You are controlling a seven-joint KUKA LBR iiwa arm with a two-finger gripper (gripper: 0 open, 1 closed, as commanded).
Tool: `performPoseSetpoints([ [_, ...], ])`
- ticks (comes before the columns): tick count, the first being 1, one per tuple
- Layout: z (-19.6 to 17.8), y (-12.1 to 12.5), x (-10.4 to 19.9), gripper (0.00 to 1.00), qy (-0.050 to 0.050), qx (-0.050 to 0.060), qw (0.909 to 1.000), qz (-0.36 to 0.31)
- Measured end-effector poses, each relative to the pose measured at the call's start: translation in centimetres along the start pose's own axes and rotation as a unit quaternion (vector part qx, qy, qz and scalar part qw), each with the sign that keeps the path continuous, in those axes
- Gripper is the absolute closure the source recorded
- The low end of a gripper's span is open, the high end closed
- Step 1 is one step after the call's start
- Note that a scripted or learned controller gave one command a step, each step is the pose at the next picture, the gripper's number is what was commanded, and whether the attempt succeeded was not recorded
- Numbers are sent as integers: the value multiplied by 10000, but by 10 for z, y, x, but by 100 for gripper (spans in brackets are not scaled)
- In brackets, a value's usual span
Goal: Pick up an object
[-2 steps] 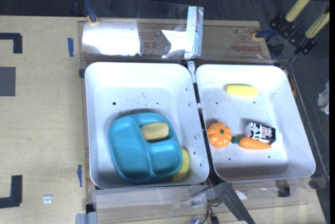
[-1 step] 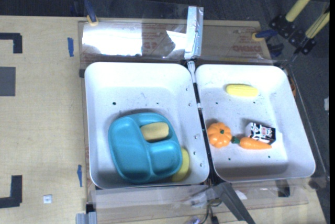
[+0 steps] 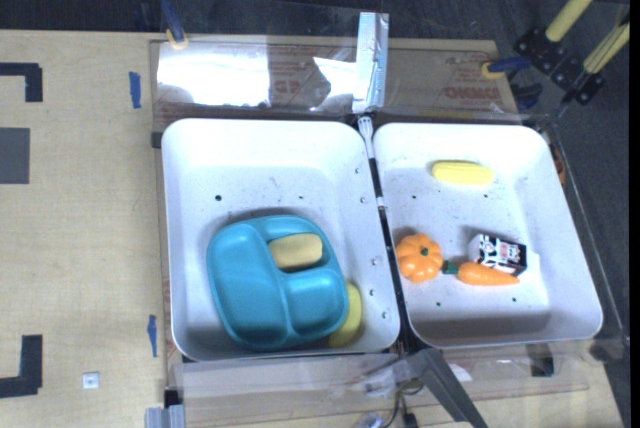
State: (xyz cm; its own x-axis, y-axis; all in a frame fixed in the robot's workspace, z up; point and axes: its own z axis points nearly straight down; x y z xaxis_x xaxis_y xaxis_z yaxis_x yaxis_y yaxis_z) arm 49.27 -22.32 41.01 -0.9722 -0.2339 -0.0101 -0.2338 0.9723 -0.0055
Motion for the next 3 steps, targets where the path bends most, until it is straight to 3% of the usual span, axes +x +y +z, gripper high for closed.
performPoseSetpoints([
  [1,39,-2,-11,100,30,-36,9840,-1780],
  [2,67,17,-4,100,24,-42,9433,-3320],
  [3,9,2,5,100,0,-17,8550,-5187],
])
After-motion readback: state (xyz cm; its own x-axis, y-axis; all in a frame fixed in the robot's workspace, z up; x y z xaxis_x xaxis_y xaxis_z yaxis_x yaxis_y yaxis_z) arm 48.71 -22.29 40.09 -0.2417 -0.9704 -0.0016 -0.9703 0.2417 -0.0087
